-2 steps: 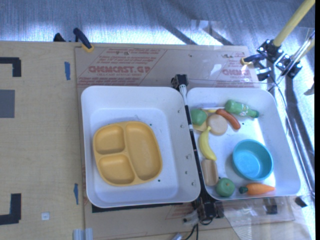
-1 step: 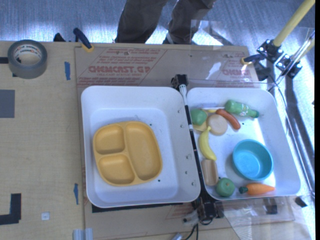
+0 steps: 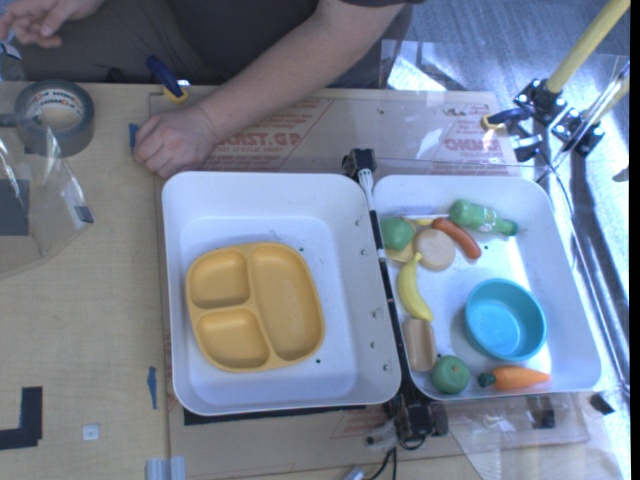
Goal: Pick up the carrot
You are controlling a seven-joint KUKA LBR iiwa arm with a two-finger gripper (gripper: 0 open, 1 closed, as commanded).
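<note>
Where it tapers, carrot (image 3: 519,376) stays orange.

Person (image 3: 250,28) cropped by top edge, head out of frame. Clear plastic sheet (image 3: 30,198) and black block (image 3: 12,208) cut by left edge. Yellow pole (image 3: 598,30) runs off top right. Clamp hardware (image 3: 415,423) under bins too small to resolve.

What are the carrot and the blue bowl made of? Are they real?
The carrot looks like a plastic toy, not a real one: its orange is very even and smooth, with a neat dark green tip. The blue bowl also seems to be plastic, one solid bright color with a soft shine on its rim. I can't be fully sure from a picture.
</note>
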